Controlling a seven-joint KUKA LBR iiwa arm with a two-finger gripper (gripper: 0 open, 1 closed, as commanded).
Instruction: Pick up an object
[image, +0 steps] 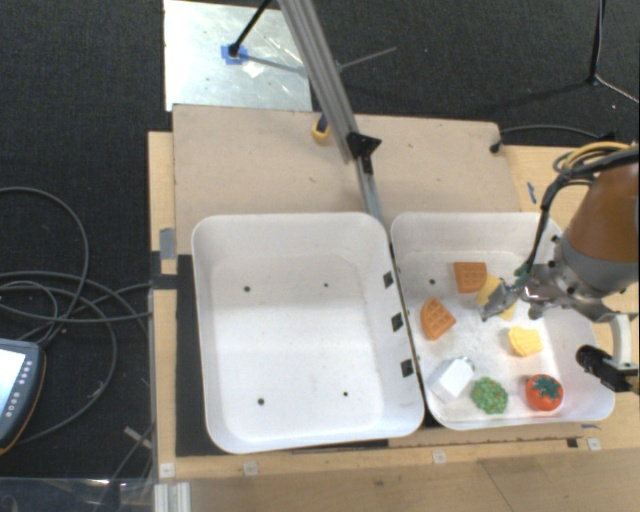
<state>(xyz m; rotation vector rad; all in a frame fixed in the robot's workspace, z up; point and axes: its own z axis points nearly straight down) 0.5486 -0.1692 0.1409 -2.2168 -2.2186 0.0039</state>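
Observation:
Several small objects lie in the right bin. An orange square and a small yellow piece sit near its middle, with an orange wedge to their left. Toward the front are a yellow lump, a white block, a green broccoli-like piece and a red tomato. My gripper hangs low over the bin, right beside the small yellow piece and just above the yellow lump. Its fingers look spread open, and nothing is lifted between them.
The left bin lies beside the right one, and their walls meet at a ridge. A grey pole slants in from the top to the bins' far edge. Cables and a pendant lie on the floor at left.

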